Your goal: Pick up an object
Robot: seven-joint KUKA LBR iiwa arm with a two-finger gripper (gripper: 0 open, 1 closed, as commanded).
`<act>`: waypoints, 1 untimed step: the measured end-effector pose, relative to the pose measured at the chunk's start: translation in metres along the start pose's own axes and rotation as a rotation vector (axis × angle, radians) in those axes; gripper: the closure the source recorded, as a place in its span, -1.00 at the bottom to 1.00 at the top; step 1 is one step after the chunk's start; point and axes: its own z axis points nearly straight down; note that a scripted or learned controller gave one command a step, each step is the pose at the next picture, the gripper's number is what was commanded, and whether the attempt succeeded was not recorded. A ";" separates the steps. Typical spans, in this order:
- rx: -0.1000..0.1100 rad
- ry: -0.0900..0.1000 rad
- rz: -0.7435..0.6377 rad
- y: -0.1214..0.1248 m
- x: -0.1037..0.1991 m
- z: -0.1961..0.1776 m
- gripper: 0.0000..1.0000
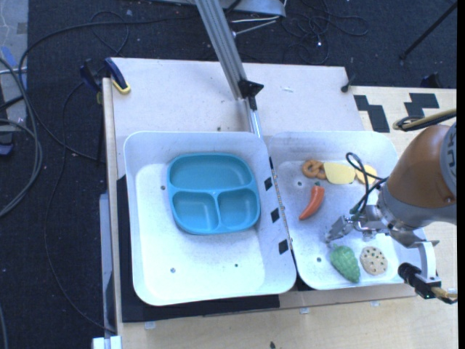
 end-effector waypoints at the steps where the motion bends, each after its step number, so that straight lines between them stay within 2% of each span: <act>1: -0.007 -0.004 0.002 0.002 -0.001 -0.013 1.00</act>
